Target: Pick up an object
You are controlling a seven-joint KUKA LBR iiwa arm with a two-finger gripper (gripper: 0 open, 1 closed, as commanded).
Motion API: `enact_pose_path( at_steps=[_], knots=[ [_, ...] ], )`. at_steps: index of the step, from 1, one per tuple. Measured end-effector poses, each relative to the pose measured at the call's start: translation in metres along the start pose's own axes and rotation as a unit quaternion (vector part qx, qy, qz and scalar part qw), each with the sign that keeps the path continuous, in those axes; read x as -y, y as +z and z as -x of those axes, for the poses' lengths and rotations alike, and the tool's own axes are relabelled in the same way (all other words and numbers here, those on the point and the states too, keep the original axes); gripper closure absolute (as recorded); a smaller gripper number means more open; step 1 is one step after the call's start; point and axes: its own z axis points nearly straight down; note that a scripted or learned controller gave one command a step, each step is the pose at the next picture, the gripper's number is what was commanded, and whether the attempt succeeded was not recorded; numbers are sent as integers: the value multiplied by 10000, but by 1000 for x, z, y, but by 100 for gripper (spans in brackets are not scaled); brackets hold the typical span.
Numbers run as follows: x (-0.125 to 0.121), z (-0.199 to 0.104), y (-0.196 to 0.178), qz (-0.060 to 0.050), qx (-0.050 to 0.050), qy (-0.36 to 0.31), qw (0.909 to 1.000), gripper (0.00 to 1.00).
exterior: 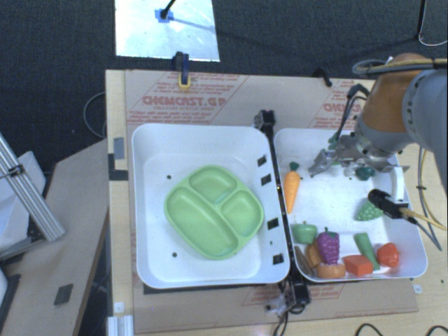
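My gripper (320, 165) hangs low over the back of the right bin (413, 257), on the grey arm that reaches in from the right. Just left of it and a little nearer lies an orange carrot (291, 187) with a green top, apart from the gripper. A small teal piece (364, 173) sits right of the gripper, under the wrist. A green bumpy toy (368, 211) lies further toward the front. I see nothing held in the gripper.
Along the right bin's front lie a green pepper (304, 231), purple grapes (327, 244), a red block (358, 264), a green pod (365, 247) and a tomato (388, 255). The left bin (150, 152) holds a green divided plate (213, 211).
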Motion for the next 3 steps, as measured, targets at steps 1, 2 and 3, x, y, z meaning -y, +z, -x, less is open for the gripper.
enact_pose_path(
  at_steps=[1,2,3],
  knots=[
    [-1,0,36,8,4,8,10000,0],
    [-2,0,23,27,6,8,10000,100],
    [-10,1,-39,45,11,-8,10000,100]
  ],
)
